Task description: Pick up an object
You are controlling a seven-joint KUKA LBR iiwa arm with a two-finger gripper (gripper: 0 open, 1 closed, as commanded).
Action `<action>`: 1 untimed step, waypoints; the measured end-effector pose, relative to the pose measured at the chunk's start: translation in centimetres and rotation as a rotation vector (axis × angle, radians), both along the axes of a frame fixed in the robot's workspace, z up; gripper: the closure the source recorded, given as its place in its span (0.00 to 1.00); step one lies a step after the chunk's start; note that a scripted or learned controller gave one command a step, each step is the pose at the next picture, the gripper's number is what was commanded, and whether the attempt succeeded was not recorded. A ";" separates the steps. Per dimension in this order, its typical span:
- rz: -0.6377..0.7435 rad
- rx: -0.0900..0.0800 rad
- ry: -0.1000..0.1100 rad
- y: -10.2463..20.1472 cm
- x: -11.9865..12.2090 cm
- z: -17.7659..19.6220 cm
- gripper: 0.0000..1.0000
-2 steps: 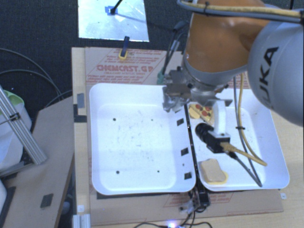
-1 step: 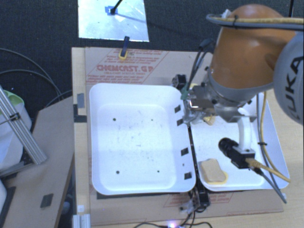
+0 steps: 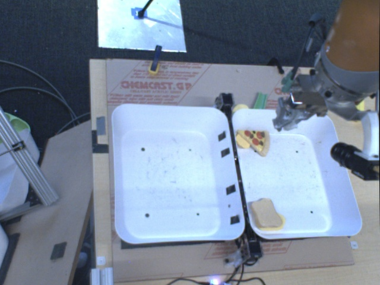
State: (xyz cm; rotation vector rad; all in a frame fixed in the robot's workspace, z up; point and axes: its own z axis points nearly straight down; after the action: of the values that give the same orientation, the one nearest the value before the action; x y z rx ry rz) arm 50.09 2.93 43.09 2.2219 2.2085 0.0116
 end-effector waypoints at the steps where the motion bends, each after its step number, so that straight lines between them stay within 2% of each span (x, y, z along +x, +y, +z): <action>1: 0.015 0.003 0.007 5.8 -1.5 1.6 1.00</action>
State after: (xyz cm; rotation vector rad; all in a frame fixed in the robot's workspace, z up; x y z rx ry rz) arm 48.63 8.77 44.67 2.2108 2.2298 0.0073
